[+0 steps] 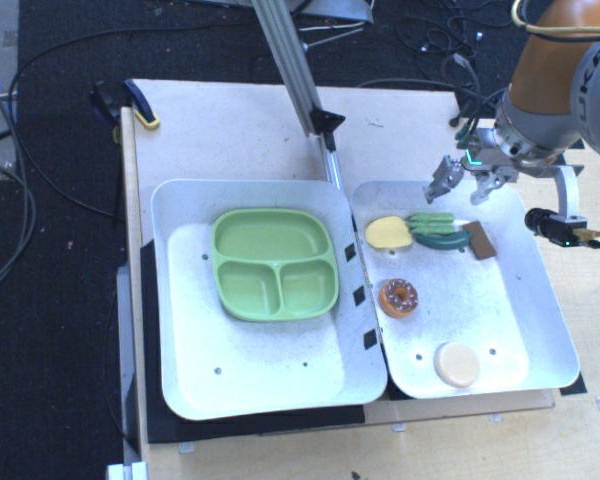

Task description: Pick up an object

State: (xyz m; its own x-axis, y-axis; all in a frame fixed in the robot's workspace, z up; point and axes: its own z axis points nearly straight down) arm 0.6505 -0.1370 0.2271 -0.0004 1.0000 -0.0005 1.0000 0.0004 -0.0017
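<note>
gripper (463, 180): jaws apart, empty, above right bin (540, 298) rim
target: green brush (435, 230), 7 o'clock, nearest
tip: descend centred, close across handle

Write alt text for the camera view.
A grey arm's gripper hangs open above the right bin, which holds a yellow piece, green brush, donut and cream disc. The left bin holds a green tray.

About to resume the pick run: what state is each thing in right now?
gripper: open, above the right bin's far edge, holding nothing
green tray: flat in the left bin, compartments bare
yellow piece: lying, touching the green item
green item: lying flat
brown block: lying
donut: flat
cream disc: flat
</note>
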